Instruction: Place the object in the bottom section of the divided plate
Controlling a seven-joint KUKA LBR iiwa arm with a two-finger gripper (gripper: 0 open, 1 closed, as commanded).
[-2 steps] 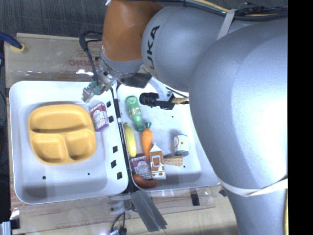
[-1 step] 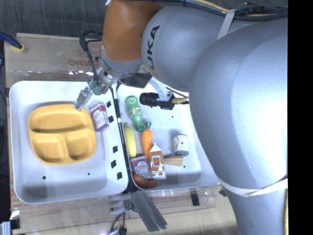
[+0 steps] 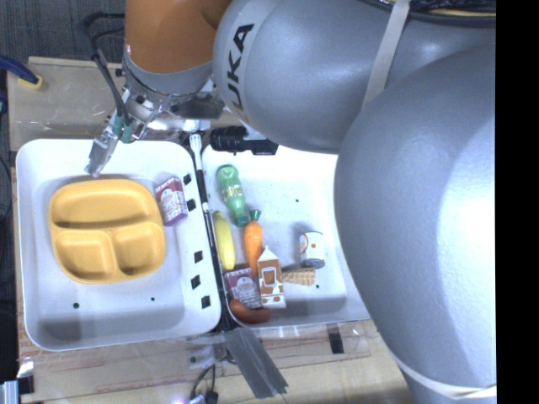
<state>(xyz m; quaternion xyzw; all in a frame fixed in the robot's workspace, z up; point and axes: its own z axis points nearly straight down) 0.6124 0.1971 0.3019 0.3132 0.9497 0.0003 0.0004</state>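
Note:
A yellow divided plate [image 3: 107, 228] lies in the left bin [image 3: 101, 318]. It has one long section on its far side and two smaller sections on its near side, and all three hold nothing. My gripper [image 3: 96, 163] hangs just above the plate's far left corner, slanting down to the left, with nothing visible in it. A small maroon packet [image 3: 171, 200] rests on the bin floor against the plate's right edge.
The right bin [image 3: 324, 192] holds a green bottle [image 3: 229, 190], a banana [image 3: 224, 241], a carrot [image 3: 253, 242], a small carton [image 3: 269, 281], a white can [image 3: 312, 247], another maroon packet [image 3: 244, 289] and a sausage [image 3: 250, 313]. The arm's bulk covers the upper right.

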